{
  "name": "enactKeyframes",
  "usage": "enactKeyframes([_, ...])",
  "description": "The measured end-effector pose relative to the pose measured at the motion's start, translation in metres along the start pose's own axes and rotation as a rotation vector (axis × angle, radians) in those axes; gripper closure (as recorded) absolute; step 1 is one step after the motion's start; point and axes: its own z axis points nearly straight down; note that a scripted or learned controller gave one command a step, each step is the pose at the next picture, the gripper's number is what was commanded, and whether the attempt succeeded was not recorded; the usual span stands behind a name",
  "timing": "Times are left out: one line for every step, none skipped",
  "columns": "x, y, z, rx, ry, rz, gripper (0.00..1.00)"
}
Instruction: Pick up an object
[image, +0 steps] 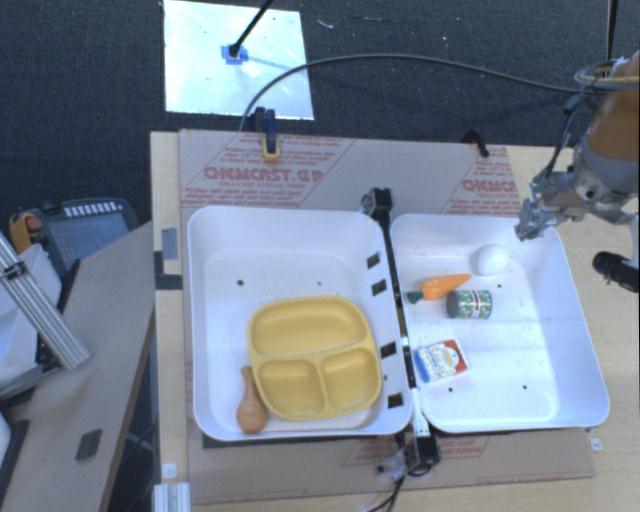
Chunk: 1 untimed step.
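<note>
Bins on the bench (470, 172): two shallow white ones side by side, joined at a black clamp strip. We note the left bin (215, 300) holds a yellow divided tray (314, 355) near its front edge, with a tan wooden piece (250, 403) touching the tray's front left corner.

We log four items in the right bin (560, 400). A white ball (491, 259) sits toward the back edge, about midway across. A toy carrot (440, 288) lies just in front of it and to its left, green tip pointing at the bin's left wall. A small can (470, 303) lies on its side just beside the carrot, on the front side. A red-and-white carton (440, 361) lies well forward of these, close to the left wall.

Gripper (528, 226) sits at the back right corner of the right bin, over the rim, well apart from every item. We see nothing between its fingers; whether they are spread or closed we cannot tell at this scale.
</note>
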Motion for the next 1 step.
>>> enactKeyframes([-0.0005, 0.0019, -0.0549, 0.000, 0.000, -0.001, 1.00])
